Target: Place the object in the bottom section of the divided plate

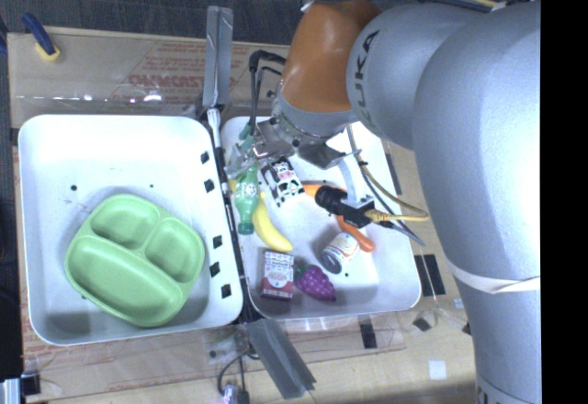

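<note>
A light green divided plate [119,283] of smooth moulded plastic lies in the shallow white left bin [55,145], toward its lower half and turned at a slant. It has rounded corners and a raised rim, and low ridges split it into three hollows. Two smaller ones sit side by side along its upper right edge, and one long section runs along its lower left edge.

The grey arm with an orange band [441,72] reaches over the shallow white right bin [395,292]. Its end effector [262,150] hangs above that bin's upper left corner, and I cannot tell whether it is released or clenched.

Just below it stand a small green bottle [245,200] and a black-and-white cow-patterned item [283,182]. A yellow banana [269,228] lies touching the bottle's lower end. Lower in the bin are a red box [277,275], a purple bunch of grapes [315,283] just beside it, and a small tin with a white label [340,253]. An orange item [356,237] shows partly above the tin. I cannot tell which of these is the one to be placed. Both bins rest on a brown tabletop [110,62].
</note>
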